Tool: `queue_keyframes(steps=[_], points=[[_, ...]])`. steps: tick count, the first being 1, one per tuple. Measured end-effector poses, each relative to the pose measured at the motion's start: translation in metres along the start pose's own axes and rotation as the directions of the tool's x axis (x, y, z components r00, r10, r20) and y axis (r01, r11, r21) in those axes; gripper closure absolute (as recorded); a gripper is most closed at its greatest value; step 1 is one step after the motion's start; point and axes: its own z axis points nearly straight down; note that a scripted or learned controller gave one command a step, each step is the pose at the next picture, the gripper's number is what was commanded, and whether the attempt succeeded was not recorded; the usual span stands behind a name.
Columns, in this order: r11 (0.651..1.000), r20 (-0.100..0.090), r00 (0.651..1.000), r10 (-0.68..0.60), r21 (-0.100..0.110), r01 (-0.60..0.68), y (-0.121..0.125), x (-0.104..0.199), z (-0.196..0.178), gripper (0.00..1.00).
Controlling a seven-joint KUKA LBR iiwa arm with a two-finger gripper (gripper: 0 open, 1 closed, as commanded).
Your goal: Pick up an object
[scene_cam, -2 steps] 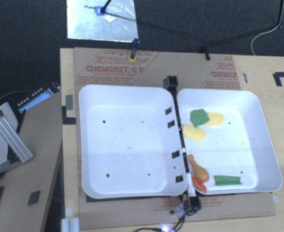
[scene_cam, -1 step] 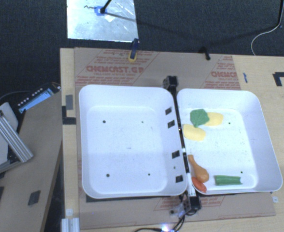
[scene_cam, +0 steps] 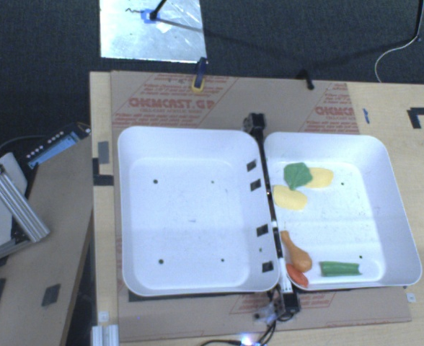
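Your bench (scene_cam: 385, 99) sits on dark carpet (scene_cam: 39, 49), cardboard (scene_cam: 176, 96) under both bins. All the objects are in the right bin (scene_cam: 396, 215): green leaf (scene_cam: 296, 174), yellow pieces (scene_cam: 290, 198), orange piece (scene_cam: 297, 253), green pod (scene_cam: 339, 268) along its near edge. Can't tell the gripper's state.

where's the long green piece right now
The long green piece lies in the right bin, near its front edge, just right of the orange piece.

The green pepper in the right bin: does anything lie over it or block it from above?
Nothing visible lies over the green pepper. It rests alone on the floor of the right bin, near the front wall, apart from the orange piece to its left. The way down from above looks free.
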Motion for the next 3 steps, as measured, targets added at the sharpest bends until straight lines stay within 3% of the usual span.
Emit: queue_keyframes(steps=[1, 2, 3], points=[[1.000, 0.010, 1.000, -0.003, -0.025, 0.003, -0.007, -0.010, -0.121, 1.00], [1.000, -0.001, 1.000, 0.000, 0.003, 0.000, -0.046, -0.004, 0.114, 1.00], [1.000, 0.012, 1.000, -0.004, -0.029, 0.004, -0.016, -0.011, -0.038, 1.00]])
